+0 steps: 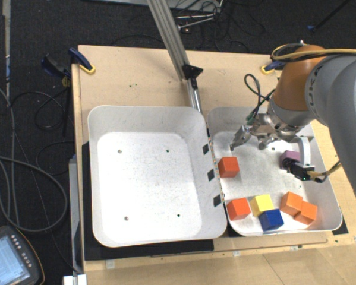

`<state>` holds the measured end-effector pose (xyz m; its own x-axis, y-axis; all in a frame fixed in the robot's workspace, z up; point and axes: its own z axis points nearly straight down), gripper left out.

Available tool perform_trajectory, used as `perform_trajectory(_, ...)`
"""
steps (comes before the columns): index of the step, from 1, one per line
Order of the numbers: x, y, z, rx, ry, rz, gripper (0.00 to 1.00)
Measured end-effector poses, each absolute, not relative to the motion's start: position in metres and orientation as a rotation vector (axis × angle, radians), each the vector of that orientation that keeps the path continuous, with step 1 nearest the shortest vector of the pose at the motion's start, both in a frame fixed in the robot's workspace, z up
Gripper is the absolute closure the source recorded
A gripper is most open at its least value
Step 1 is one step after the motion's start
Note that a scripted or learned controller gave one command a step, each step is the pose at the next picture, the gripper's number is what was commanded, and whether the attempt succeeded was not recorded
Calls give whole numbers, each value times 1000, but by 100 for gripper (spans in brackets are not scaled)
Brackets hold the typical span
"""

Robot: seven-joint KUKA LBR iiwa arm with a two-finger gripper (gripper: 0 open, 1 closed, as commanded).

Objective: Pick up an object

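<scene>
The grey arm (326,82) with its orange band is seen reaching in over the right bin (332,221). The gripper (249,136) is held above the upper part of that bin; its fingers are spread apart, and nothing is seen between them. An orange block (228,167) lies just below it, apart from the fingers. More blocks, orange (239,208), yellow (262,203) and blue (271,219), are gathered along the near edge.

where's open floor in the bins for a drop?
Left bin: whole floor bare. Right bin: a bare strip between the lone orange cube and the purple block, under the end effector. Crowded along its near wall: orange cube, yellow cube, blue cube, two orange blocks.
</scene>
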<state>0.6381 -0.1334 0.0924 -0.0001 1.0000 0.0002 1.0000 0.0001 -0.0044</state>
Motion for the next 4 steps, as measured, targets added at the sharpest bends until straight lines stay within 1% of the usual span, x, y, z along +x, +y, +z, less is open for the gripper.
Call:
perform_trajectory(1, 640, -134, 106, -2224, -2222, -1, 100)
perform_trajectory(2, 643, -127, 168, -2223, -2229, -7, 100)
perform_trajectory(3, 645, -128, 222, -2223, -2230, -7, 100)
perform_trajectory(4, 645, -74, 216, -2212, -2229, -1, 100)
